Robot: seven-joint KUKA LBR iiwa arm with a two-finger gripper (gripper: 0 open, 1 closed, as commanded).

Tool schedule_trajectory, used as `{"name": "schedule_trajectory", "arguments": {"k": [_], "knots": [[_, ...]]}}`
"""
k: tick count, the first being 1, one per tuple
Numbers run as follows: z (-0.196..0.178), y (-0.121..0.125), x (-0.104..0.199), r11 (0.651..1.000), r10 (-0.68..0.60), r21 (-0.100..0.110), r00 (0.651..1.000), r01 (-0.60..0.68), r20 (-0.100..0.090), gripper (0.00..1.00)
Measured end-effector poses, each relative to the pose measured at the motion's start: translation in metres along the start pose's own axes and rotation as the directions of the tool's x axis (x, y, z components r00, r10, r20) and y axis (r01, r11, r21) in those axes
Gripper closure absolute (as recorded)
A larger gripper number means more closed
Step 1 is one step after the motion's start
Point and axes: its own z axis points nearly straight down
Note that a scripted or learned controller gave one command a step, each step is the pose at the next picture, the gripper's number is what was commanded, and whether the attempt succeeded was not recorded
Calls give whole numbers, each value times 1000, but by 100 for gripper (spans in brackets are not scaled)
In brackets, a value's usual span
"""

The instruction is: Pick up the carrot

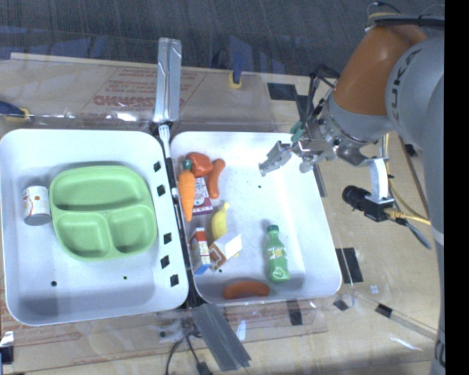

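Observation:
The carrot point(186, 194) is orange with a green top and lies lengthwise against the left wall of the right bin point(305, 217), among other toy foods. My gripper point(288, 160) hovers over the upper right part of that bin, well to the right of the carrot and apart from it. Its fingers point(273, 159) stand open with nothing between them.
Close to the carrot are a red-orange toy point(198, 164), a red sausage point(216, 176), a yellow piece point(219, 223) and small cartons point(226, 249). A green bottle point(277, 255) and a brown sausage point(246, 289) lie toward the front. The left bin point(16, 272) holds a green divided plate point(103, 211) and a small can point(35, 205).

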Motion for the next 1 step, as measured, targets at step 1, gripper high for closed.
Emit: {"name": "schedule_trajectory", "arguments": {"k": [1], "knots": [[32, 0, 61, 1000, -4, 0, 1000, 4, 0, 0]]}}
